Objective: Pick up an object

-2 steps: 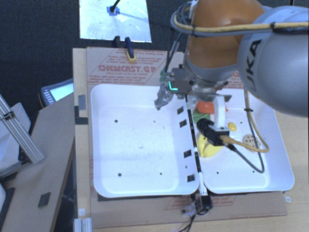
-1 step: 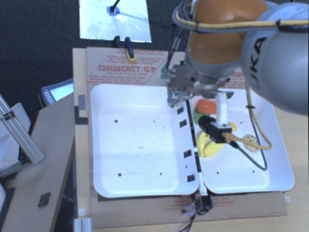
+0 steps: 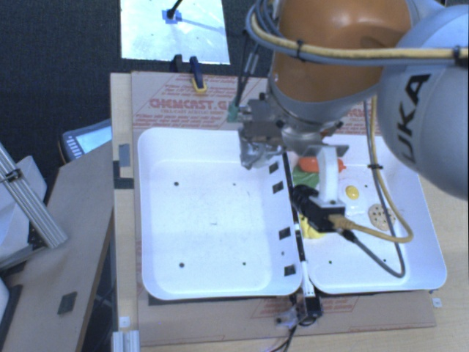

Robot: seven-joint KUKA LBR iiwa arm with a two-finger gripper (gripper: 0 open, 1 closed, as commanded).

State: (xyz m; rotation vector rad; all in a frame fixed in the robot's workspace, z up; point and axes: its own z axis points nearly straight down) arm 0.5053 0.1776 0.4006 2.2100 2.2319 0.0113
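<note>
I can't tell my hand's (image 3: 256, 152) grip state, hanging over the divider (image 3: 287, 204) beside the toys (image 3: 322, 171) in the right bin (image 3: 410, 262), so I judge a descent here could strike the divider and miss them.

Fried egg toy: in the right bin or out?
In. The fried egg toy lies on the right bin floor, beside the arm's hardware.

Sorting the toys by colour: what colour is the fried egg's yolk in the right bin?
Yellow yolk on the fried egg, in the camera view.
</note>
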